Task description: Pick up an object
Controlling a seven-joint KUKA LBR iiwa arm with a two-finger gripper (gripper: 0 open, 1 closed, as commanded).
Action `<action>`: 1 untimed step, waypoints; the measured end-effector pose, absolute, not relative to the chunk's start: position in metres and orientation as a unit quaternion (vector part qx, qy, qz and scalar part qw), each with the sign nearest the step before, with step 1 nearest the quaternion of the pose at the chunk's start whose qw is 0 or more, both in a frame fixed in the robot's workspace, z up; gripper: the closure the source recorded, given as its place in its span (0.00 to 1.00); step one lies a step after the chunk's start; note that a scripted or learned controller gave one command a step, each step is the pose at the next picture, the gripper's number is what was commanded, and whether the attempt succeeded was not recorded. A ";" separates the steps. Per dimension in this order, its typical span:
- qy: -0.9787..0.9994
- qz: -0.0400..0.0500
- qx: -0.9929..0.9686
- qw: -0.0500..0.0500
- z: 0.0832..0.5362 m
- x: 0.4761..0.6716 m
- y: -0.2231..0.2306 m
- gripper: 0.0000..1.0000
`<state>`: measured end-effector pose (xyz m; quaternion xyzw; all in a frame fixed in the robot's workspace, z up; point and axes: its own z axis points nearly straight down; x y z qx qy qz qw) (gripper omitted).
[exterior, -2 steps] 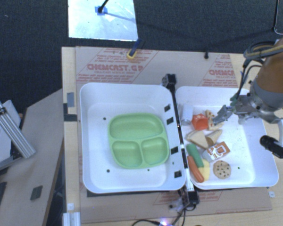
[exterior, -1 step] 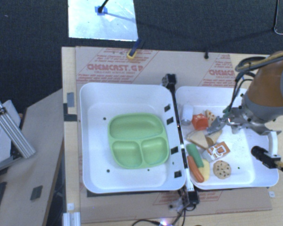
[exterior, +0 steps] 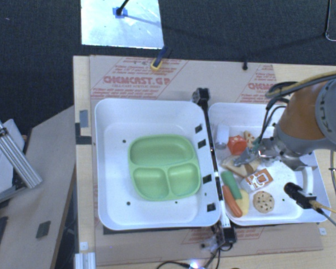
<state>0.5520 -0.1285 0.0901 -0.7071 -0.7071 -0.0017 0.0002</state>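
Observation:
My gripper [exterior: 247, 158] hangs low over the middle of the right bin [exterior: 313, 206], at the end of the grey and orange arm coming in from the right. Its tip is above a tan flat piece [exterior: 233, 165], just below a red tomato-like toy [exterior: 237, 144]. Close by lie an orange-and-white packet [exterior: 258, 179], a round cookie [exterior: 263, 202], a carrot with a green top [exterior: 231, 195] and a yellow piece [exterior: 244, 205]. I see nothing clearly held.
The left bin [exterior: 112, 150] holds a green divided plate [exterior: 162, 167]. A white cup [exterior: 222, 133] and a small pretzel-like piece [exterior: 249, 136] sit at the back of the right bin. A black-clipped divider [exterior: 209, 156] separates the bins.

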 end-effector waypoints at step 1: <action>-0.708 -0.003 -0.707 -0.001 0.089 0.555 -0.128 0.00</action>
